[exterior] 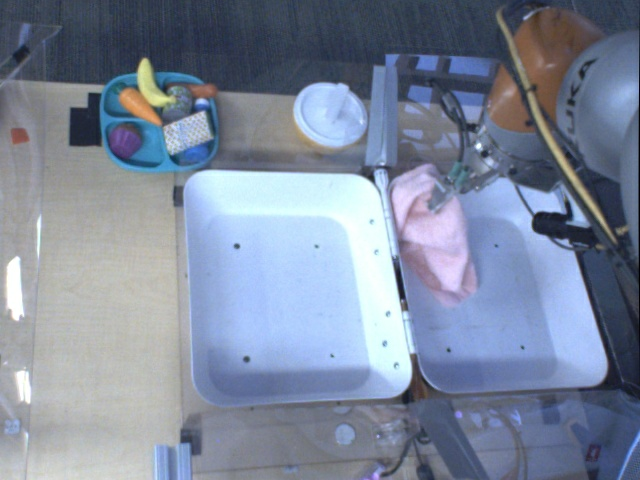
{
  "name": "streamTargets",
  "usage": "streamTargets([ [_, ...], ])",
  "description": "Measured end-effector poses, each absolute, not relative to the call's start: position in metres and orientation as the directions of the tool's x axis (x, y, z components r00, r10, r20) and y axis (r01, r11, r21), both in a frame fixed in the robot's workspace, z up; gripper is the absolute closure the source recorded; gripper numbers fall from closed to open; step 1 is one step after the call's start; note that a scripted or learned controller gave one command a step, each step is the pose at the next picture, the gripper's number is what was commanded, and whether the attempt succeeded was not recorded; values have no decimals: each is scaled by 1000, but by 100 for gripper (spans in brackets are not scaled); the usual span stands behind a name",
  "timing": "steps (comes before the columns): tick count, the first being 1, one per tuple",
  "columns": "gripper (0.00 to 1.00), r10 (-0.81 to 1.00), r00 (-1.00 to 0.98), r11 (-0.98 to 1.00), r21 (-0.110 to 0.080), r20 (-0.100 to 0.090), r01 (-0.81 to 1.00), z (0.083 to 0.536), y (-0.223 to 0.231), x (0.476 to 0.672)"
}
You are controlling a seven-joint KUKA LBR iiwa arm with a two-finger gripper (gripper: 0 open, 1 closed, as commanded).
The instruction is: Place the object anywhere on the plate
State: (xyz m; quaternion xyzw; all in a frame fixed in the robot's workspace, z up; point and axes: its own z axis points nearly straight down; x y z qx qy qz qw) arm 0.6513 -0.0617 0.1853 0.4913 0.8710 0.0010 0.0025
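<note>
Right now, in the camera view, the grey arm [600,98] with its orange band is reaching in from the right over the right bin [540,358], and the gripper [447,193] is sitting at the upper edge of a pink cloth [435,238]. The cloth is lying crumpled in that bin's upper left part, draping against the wall next to the divide between the bins. The fingertips are pressing into or pinching a top fold, but the spot is small and dark, so I cannot tell how wide the hand is standing or whether any fabric is really caught between its tips.

The left bin [290,288] is lying beside it. On the bench beyond the bins, a round white-and-yellow plate [330,116] is resting near the back edge, and further left a blue sectioned tray [125,163] is holding toy food, a banana [150,83] and a carrot [138,104] among it.

As for handling, the cloth is looking soft, light and limp: it is likely going to sag and trail when lifted, not keep any shape. A pinch on a raised fold or bunched ridge near the top is seeming the best hold, since a flat layer gives the fingers little to bite. Being light, it is unlikely to slip from weight, though a thin pinch could let it slide free, and its trailing end may be dragging over the bin wall on the way to the plate.
</note>
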Motion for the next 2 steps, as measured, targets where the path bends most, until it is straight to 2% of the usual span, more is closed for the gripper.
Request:
streamTargets([
  [1, 100, 853, -522, 522, 5, -3, 853, 226, -60, 653],
  [2, 100, 579, -816, 816, 3, -4, 579, 228, -15, 653],
])
